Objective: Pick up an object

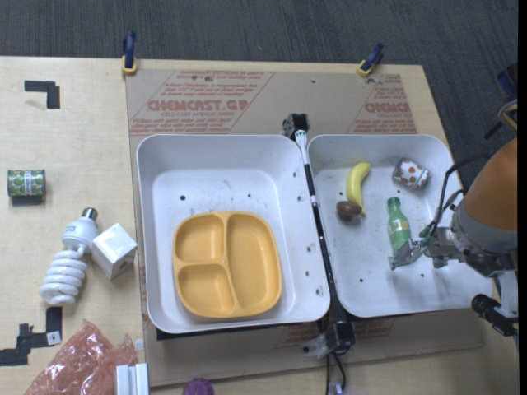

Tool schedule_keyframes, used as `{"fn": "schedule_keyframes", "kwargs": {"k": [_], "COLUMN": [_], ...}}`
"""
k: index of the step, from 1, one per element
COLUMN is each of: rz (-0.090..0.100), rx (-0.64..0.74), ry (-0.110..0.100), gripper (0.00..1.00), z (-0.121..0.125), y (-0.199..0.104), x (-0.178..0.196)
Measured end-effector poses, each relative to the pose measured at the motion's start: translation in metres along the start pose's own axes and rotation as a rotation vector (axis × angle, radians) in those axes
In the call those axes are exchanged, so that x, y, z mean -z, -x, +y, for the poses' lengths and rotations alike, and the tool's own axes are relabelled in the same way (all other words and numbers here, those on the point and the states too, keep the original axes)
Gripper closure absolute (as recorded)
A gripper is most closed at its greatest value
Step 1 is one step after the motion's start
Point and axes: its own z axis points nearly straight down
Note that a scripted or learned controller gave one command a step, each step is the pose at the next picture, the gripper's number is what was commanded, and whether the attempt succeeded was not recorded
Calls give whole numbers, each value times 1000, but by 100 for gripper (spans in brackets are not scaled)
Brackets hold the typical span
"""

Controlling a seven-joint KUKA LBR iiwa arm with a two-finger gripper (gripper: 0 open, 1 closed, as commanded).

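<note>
The brown board (247, 97) under the bins bears red lettering, "CHEMCAST G P". In the right bin (362, 295) a green bottle (398, 225) with a darker cap lies lengthwise, right of the banana (357, 184) and a brown round fruit (349, 211). The gripper (409, 257) sits at the bottle's near end; whether its jaws are spread or closed cannot be told. The left bin (156, 179) holds a yellow divided tray (227, 264).

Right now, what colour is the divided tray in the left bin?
Yellow-orange. The divided tray shows plainly in the camera view, lying in the left bin.
</note>
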Motion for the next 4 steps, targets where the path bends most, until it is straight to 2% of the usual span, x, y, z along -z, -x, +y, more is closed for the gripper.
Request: {"fn": "schedule_keyframes", "kwargs": {"k": [1, 2, 3, 4], "rz": [1, 0, -1, -1], "rx": [3, 1, 6, 6], "ry": [-1, 2, -1, -1], "gripper": [0, 100, 100, 0], "z": [0, 1, 78, 78], "y": [-54, -53, -126, -126], "x": [-10, 0, 90, 90]}}
